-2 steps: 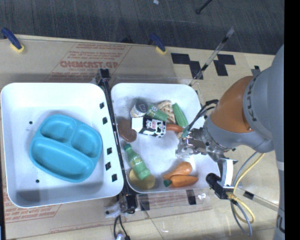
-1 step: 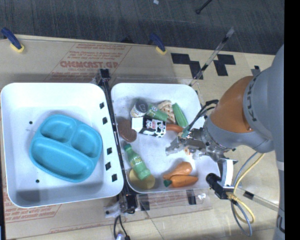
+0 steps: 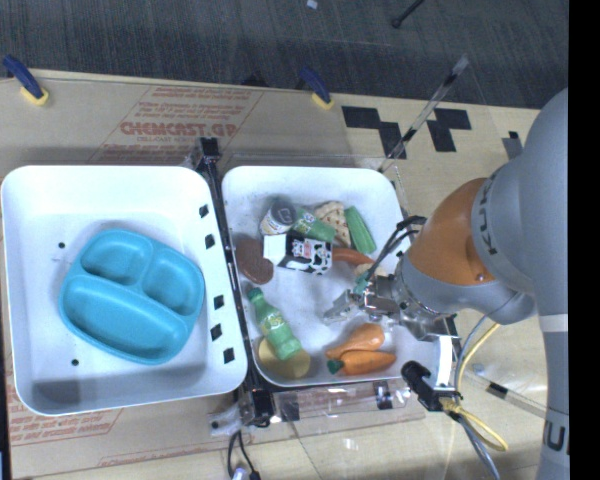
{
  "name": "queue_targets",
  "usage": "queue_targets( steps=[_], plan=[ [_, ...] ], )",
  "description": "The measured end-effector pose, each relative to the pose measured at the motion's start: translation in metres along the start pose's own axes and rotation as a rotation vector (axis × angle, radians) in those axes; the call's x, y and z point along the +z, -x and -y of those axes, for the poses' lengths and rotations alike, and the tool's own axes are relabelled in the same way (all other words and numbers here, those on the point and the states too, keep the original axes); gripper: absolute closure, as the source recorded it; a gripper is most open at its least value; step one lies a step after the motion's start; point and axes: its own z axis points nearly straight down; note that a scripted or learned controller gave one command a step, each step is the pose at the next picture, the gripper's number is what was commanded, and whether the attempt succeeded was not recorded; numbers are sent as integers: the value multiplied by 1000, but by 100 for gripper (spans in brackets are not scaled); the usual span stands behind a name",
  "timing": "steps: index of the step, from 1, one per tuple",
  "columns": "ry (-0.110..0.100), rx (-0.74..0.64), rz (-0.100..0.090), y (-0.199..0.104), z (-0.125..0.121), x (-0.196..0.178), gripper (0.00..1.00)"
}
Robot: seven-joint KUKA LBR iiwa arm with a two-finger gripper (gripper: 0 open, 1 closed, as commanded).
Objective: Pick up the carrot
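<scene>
Carrot [image 3: 363, 362] lies lower right in right bin [image 3: 242, 190], beside another orange piece. Gripper [image 3: 352, 303] hovers just above-left, grip unreadable, nothing visibly held. Best approach: descend squarely across carrot's middle.

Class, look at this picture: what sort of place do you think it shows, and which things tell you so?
Most likely a robotics lab test bench. A grey and orange robot arm reaches over two white bins, one holding a blue divided tray, the other toy food such as a carrot.
</scene>
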Motion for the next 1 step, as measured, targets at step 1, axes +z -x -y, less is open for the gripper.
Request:
queue_targets(
  steps=[1],
  plan=[
    [5,-69,0,0,-1,-7,0]
  ],
)
